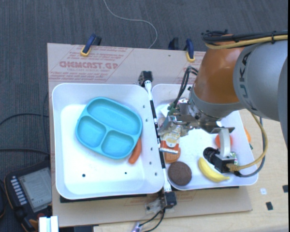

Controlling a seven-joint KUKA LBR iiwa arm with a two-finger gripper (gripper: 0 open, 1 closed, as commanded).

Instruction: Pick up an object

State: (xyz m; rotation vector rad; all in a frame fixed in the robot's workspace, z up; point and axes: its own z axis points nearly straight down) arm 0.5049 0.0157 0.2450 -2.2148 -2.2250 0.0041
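Orange item (171, 150): taken as the likely target, since it lay nearest the gripper, in the right bin close to the left wall.

Left bin (58, 144): blue plate (108, 127) with three compartments, flat on the floor. A carrot (135, 152) lay just beside the plate's right edge.

Right bin (199, 140): the gripper (170, 127) hung low over the left wall area, directly above the orange item. How far it was open could not be told, because wrist and cables hid it. Nothing could be seen held.

In front of the orange item sat a brown disc (180, 173), near but apparently not touching. A banana (211, 171) lay further right, against the front wall.

Handling, as a judgement:
- The orange item looked small and light, probably rigid toy plastic and smooth enough to slip.
- It did not look fragile.
- Its exact shape was unclear, as it was partly covered.
- Best hold would be across the narrow width, near the middle.
- The bin wall left little room on the left side, so a wall-side contact could jam or push the item toward the disc.
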